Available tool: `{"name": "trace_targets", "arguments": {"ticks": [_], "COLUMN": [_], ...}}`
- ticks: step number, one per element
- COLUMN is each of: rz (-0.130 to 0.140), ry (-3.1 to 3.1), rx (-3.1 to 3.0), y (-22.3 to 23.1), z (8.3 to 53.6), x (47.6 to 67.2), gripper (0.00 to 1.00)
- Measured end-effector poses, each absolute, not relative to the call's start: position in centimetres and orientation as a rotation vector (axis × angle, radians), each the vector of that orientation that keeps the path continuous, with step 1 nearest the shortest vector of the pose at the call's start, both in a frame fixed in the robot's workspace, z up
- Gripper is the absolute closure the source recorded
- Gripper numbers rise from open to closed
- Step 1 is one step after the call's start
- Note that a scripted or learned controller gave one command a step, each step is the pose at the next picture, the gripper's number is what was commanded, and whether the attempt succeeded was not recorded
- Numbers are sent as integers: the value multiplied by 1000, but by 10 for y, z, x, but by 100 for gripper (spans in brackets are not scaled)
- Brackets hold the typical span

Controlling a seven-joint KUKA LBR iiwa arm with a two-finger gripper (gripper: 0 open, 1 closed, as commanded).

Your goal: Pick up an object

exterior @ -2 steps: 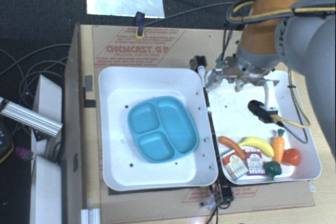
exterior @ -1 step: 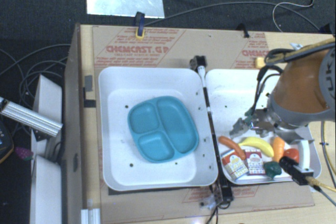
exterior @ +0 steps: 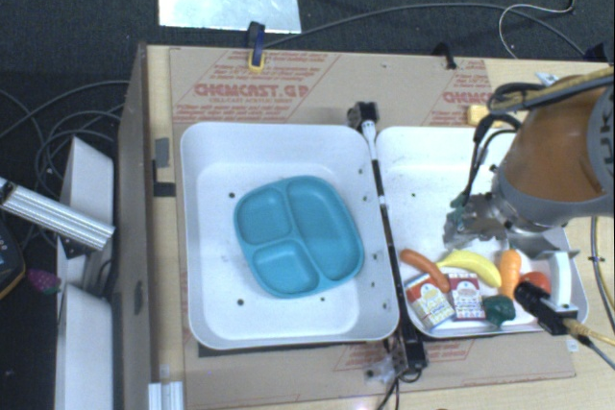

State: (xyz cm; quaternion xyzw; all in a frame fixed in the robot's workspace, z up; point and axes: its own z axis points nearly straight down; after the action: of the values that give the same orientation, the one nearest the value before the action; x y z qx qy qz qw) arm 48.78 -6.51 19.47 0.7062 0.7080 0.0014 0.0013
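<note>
Blue divided plate (exterior: 297,233) lies alone in the left bin (exterior: 207,158), out of the arm's way; toys crowd the right bin's (exterior: 423,158) near corner, sausage (exterior: 424,266), small cartons (exterior: 444,298), banana (exterior: 471,265), carrot (exterior: 509,268), likely pushed together; the gripper (exterior: 468,221) hangs just above them, poised to pick; whether it is spread or closed, I cannot tell.

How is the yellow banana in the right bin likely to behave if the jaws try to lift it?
The banana looks like smooth moulded plastic, so it is probably stiff, light and somewhat slippery. Its curved, rounded body may pivot or roll out of a pinch. It lies crowded against the orange carrot and a small printed box, so those would likely shift as well.
</note>
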Motion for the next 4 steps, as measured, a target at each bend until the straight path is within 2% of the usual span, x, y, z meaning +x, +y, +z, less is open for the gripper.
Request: {"name": "trace_targets", "arguments": {"ticks": [1,2,3,4], "rz": [4,7,7,2], "ry": [2223,2223,2224,2226], "rx": [2217,2214,2214,2217], "y": [-65,-65,-65,-32], "z": [195,205,205,184], "x": [488,489,489,543], "gripper": [0,100,0,0]}}
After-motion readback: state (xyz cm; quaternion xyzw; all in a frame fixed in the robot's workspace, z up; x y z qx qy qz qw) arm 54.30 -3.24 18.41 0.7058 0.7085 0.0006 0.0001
